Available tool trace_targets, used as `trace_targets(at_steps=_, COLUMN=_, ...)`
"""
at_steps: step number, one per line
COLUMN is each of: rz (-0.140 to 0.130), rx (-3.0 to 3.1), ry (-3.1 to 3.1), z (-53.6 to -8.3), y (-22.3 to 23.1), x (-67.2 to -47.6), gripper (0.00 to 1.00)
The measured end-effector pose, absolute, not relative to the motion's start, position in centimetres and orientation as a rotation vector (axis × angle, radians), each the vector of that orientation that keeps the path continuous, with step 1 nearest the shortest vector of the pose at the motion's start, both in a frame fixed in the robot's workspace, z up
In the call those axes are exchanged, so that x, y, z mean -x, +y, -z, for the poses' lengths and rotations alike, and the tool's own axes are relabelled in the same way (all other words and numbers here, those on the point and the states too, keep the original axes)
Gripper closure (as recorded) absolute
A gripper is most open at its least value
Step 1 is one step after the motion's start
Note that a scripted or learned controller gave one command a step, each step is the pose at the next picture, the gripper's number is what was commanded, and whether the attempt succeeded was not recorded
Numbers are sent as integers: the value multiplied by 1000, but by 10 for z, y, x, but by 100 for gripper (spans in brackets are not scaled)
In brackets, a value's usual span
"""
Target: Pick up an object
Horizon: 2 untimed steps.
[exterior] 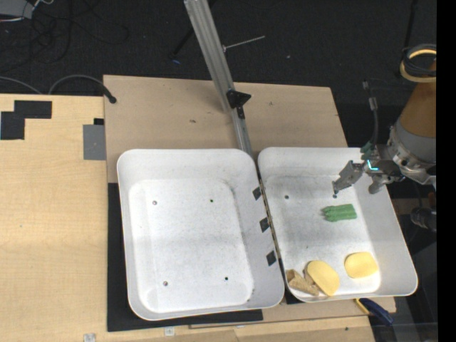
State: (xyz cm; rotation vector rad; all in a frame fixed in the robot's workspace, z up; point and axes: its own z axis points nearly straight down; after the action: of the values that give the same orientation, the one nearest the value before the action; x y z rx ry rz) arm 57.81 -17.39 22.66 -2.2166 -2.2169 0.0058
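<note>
In the right bin [299, 169] lies a small green block [340, 213] near the middle. Two yellow rounded pieces sit near the bin's front edge, one [323, 276] beside a tan crumbly piece [302, 283], the other [361, 265] further right. My gripper [360, 178] hangs above the bin's right part, just above and right of the green block. Its two fingers [347, 176] are spread apart with nothing between them.
The left bin [142, 169] stands beside the right one, joined by black clips [264, 224]. A slanted metal rail [217, 63] rises behind the bins. The arm's grey body with an orange band [420, 70] enters from the right.
</note>
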Motion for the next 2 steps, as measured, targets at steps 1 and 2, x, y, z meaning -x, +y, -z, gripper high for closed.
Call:
trace_targets(at_steps=1, rz=-2, rx=2220, ry=-2219, z=-229, y=-174, x=-579, gripper=0)
trace_targets(at_steps=2, rz=-6, rx=2217, ry=-2216, z=-185, y=-173, x=-576, gripper=0)
